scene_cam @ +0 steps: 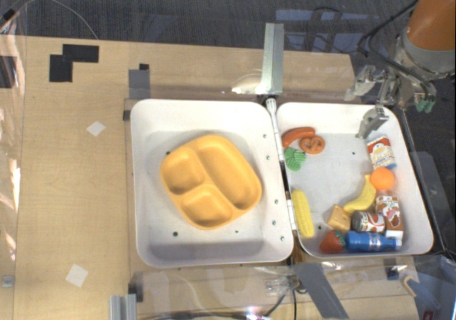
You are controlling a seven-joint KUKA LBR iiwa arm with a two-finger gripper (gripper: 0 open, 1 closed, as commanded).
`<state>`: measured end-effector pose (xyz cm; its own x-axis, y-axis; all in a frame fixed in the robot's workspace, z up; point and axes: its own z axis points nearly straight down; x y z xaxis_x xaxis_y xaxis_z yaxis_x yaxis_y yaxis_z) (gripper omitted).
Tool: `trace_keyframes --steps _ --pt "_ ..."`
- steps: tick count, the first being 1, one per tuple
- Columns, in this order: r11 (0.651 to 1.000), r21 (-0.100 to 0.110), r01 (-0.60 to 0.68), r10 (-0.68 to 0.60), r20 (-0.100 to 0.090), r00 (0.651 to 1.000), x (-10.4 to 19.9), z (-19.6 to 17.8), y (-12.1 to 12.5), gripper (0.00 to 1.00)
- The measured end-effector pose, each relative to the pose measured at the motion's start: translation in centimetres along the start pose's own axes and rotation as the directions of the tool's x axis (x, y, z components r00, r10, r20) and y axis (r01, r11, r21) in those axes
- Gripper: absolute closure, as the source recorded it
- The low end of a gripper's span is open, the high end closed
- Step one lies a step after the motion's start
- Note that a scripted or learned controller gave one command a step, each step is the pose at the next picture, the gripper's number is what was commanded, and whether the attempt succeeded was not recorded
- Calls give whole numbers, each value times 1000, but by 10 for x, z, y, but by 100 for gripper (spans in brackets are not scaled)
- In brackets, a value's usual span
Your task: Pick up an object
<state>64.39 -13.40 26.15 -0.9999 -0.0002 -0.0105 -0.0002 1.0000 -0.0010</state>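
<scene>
Two white bins sit side by side on the counter (71, 190). The left bin (149, 240) carries a yellow divided plate (210, 179), tilted a little and near its middle. The right bin (335, 162) keeps the small things: a sausage (298, 135) and a pretzel (312, 145) near its upper left, a green leafy piece (294, 160) just below them, a corn cob (303, 213) along the left wall, and a crowd in the lower right corner with a banana (362, 197), an orange ball (382, 179), a small red and white carton (380, 151), a blue bottle (370, 242) and a can (368, 222). The middle of the right bin is bare and offers open room; the corner pile is packed tight against the walls. The pincer (371, 122) hangs over the bin's upper right, near the carton, with nothing between its fingers; I cannot tell how far they are spread. The arm (433, 19) is cut off at the top right edge.
</scene>
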Motion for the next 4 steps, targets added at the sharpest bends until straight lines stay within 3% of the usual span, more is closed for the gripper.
trace_keyframes --steps 1,2,3,4 --pt "990 -1 -141 141 -10 990 17 121 20 0" --pt "851 1 -525 525 -3 851 -12 170 34 0" --pt "887 -4 -462 462 11 887 4 167 37 0" --pt "947 -3 -321 321 6 947 35 69 73 0"
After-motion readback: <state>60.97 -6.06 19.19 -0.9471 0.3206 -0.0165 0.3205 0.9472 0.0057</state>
